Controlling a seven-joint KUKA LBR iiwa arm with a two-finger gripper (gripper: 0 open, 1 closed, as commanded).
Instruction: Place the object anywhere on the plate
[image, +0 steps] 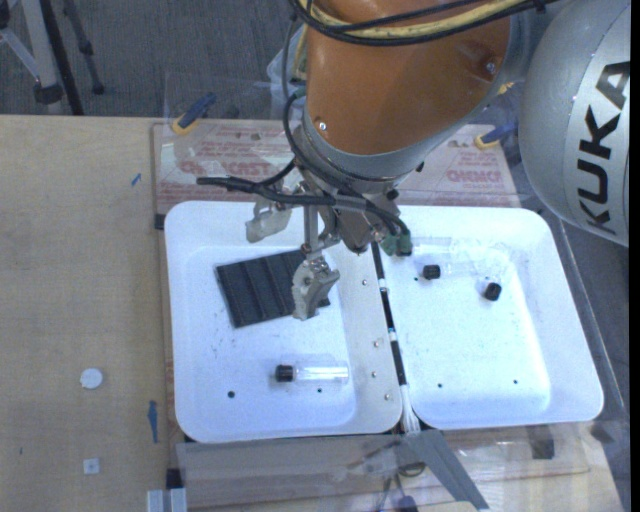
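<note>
the claw (315, 288) hangs low over the left bin (190, 330), right above the right edge of the dark plate (250, 290); the plate is flat, with lines on it, and lies near the back of that bin; i cannot tell if the claw is open or closed, and i cannot see anything held in it; a clear tube (315, 373) with a black end lies on its side near the front of the same bin, well apart from the plate; i think this tube is the thing to move, and it is not on the plate yet; the right bin (540, 330) holds another tube (455, 266) and a small black cap (491, 291), so i am not fully sure which one is meant; i think the job is at the plate step, but with nothing seen in the claw it may not be going well; if the claw does carry something, it should go a bit left and let go over the middle of the plate; if not, it should lift, go to the tube at the front, come down over its middle, squeeze it, and bring it back
</note>
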